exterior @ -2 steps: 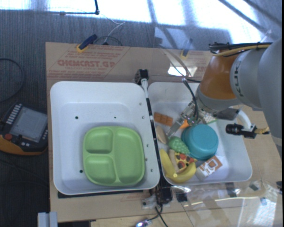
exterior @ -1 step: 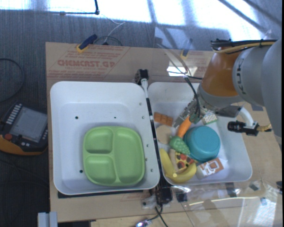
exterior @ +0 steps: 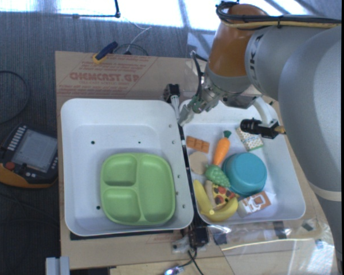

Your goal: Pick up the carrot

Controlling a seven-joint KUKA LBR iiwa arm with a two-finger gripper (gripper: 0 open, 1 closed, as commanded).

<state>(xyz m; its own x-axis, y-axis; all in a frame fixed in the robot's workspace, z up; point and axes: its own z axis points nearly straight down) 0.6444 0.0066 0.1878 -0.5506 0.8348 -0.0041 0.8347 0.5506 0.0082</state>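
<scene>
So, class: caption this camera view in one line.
Claw above the right bin's top-left corner; carrot lies beside the blue bowl.

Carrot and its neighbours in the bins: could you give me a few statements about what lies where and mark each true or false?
1. The carrot lies in the right bin. True.
2. The green divided plate sits in the same bin as the carrot. False: it is in the left bin.
3. The carrot lies beside the blue bowl. True.
4. The gripper holds the carrot. False: it hangs near the wall between the bins, apart from the carrot.
5. The banana lies in the left bin. False: it is at the right bin's near end.
</scene>
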